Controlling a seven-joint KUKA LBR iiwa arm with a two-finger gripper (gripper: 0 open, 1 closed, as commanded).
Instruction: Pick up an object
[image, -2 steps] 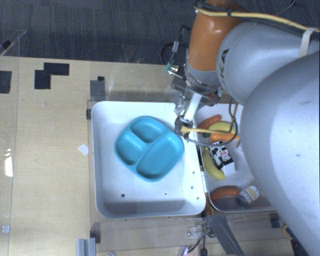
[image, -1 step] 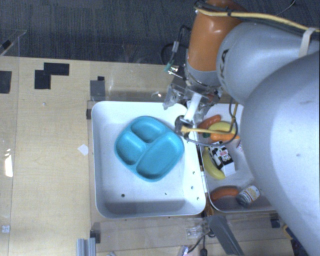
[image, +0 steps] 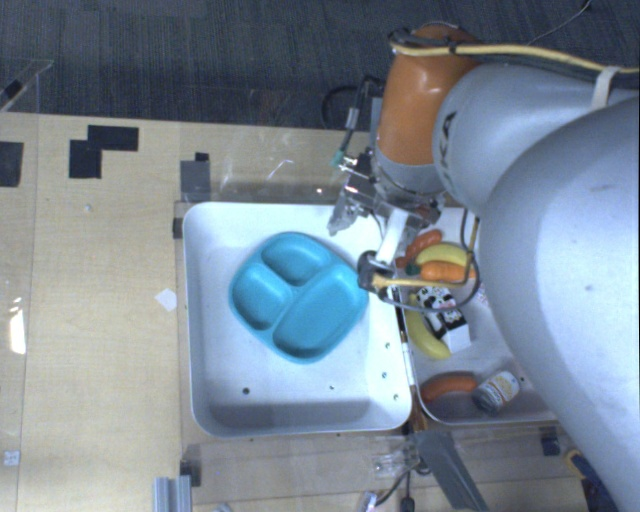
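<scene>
A blue divided plate (image: 300, 296) lies flat in the middle of the left white bin (image: 215, 330). My gripper (image: 343, 218) hangs over the back right part of this bin, just past the plate's far rim, and I see nothing held in it. The right bin (image: 470, 412) holds a yellow banana (image: 445, 257), an orange-red piece (image: 424, 241), a black-and-white toy (image: 438, 300), a second yellow piece (image: 428, 338), a red-orange piece (image: 452, 386) and a small can (image: 496, 390). The grey arm hides most of the right bin.
The ridge where the two bins meet (image: 402, 350) runs just right of the plate. Bare white floor (image: 290, 400) lies in front of the plate. Black markers (image: 100, 148) sit on the bench at the back left.
</scene>
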